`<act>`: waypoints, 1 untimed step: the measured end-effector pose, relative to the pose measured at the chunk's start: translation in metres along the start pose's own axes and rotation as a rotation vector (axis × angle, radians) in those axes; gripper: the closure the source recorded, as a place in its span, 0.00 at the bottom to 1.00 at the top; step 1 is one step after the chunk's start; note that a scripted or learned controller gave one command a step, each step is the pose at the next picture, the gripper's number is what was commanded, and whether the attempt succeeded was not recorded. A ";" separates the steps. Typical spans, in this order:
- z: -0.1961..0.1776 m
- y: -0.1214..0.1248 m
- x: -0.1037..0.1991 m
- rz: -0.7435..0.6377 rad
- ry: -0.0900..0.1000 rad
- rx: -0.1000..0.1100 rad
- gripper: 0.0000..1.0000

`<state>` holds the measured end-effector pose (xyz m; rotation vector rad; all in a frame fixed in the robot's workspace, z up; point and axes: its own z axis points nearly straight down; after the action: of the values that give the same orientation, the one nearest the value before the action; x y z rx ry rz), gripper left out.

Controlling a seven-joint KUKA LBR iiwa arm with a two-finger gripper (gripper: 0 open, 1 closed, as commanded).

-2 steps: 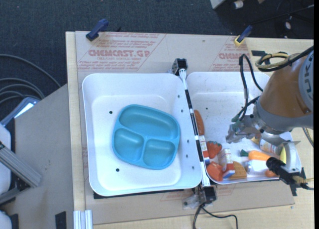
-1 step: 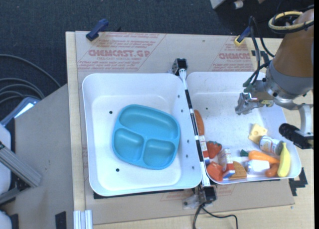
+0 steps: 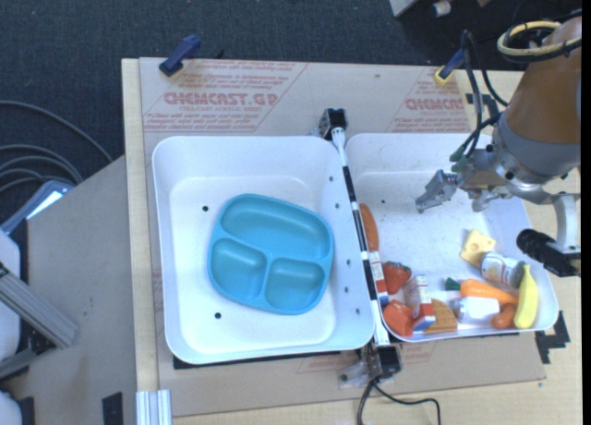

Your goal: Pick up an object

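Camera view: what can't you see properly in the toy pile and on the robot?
- Grey metal claw: too small to tell open or shut.
- Pile of small plastic toy food: overlapping pieces hide each other.
- Yellow toy banana: bottom tip hidden behind the right white bin's rim.

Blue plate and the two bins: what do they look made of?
Blue plate: looks like moulded plastic, matte to satin, with three smooth rounded compartments and soft highlights. White bins: probably thin formed plastic, slightly glossy, with rounded corners and a rolled rim. Could be coated metal; the look leaves it open.
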<state>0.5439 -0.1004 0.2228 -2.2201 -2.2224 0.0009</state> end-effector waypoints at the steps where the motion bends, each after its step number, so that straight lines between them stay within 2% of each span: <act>1: 0.139 -0.065 0.008 0.001 0.000 0.000 0.00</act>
<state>0.4787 -0.0923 0.0843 -2.2216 -2.2208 0.0010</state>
